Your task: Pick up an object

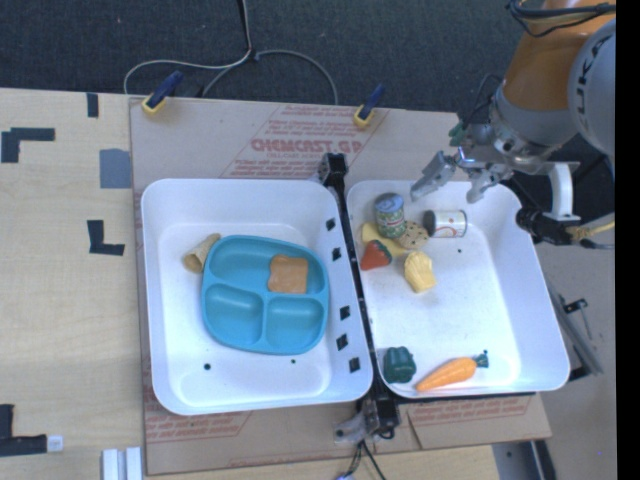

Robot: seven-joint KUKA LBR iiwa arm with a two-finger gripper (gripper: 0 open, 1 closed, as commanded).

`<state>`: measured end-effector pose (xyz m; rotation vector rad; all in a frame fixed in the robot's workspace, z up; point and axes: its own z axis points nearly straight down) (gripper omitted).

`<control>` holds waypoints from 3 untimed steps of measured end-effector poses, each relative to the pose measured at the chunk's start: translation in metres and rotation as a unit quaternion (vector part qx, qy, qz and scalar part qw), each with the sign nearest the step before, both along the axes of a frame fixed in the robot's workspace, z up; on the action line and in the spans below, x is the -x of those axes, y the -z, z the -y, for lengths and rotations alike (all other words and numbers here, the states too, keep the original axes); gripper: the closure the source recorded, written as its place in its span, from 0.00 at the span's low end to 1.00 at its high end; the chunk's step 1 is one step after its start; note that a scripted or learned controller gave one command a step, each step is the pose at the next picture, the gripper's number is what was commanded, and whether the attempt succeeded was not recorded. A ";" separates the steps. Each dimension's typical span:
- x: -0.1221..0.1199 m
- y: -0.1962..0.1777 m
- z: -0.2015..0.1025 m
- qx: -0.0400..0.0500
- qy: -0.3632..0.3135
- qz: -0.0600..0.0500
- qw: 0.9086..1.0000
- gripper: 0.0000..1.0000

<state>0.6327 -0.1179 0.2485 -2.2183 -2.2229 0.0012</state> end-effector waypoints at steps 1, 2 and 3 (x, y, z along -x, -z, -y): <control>-0.027 0.128 -0.024 0.000 -0.001 -0.004 1.000 0.00; -0.009 0.158 -0.008 0.002 0.000 0.007 1.000 0.00; -0.038 0.152 -0.002 0.000 -0.001 0.002 1.000 0.00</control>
